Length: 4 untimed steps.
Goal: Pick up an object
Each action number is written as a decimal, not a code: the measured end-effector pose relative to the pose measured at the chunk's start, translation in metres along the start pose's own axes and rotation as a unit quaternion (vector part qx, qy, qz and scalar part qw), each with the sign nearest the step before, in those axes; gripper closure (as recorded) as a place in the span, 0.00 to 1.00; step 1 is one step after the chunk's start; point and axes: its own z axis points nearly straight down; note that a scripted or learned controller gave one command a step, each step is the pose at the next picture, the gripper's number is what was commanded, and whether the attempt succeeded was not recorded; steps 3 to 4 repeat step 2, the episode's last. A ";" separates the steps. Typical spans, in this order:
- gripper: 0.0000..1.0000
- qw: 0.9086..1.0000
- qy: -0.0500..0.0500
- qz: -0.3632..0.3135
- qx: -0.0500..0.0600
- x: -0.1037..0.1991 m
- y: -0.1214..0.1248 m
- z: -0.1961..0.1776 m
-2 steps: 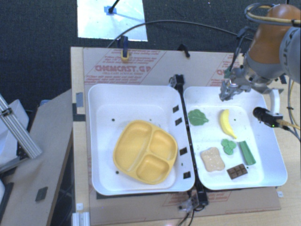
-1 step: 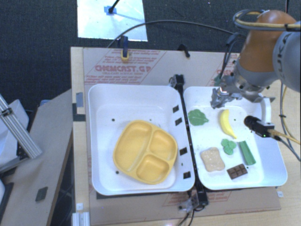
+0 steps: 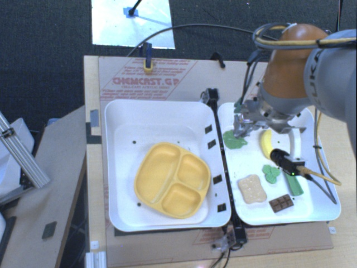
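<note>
Leaf [image 3: 235, 140] looks like the target, plenty of ways to whiff

The leaf is the green bit lying flat in the right bin [image 3: 315, 208], up near its left wall, by the divider between the two bins. The gripper [image 3: 242, 126] sits right over the leaf's upper edge, touching it or close to it. From this angle nobody could tell whether it's open or closed, because the wrist covers too much.

Biggest risk, as a guess: the leaf is thin and flat, so a pinch could scrape the bin floor and come up with nothing. It could also just shove the leaf against the wall. That wall is close on the left, so the gripper could clip it on the way down. The banana [image 3: 266, 144] lies just beside the leaf on the right, and a sloppy descent could nudge it or grab it instead.

Other stuff in that bin is all nearer the front and out of the way:
- a green floret [image 3: 271, 174]
- a cracker [image 3: 252, 189]
- a chocolate piece [image 3: 281, 204]
- a long green piece [image 3: 295, 185]

The left bin [image 3: 122, 144] holds a yellow tray [image 3: 167, 177], well apart from the action. Both bins sit on the table [image 3: 67, 149].
</note>
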 end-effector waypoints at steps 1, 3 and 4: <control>1.00 1.000 0.000 0.000 0.000 0.046 -0.026 -0.013; 1.00 1.000 0.000 0.000 0.000 0.092 -0.046 -0.002; 1.00 1.000 0.000 0.000 0.000 0.092 -0.046 -0.002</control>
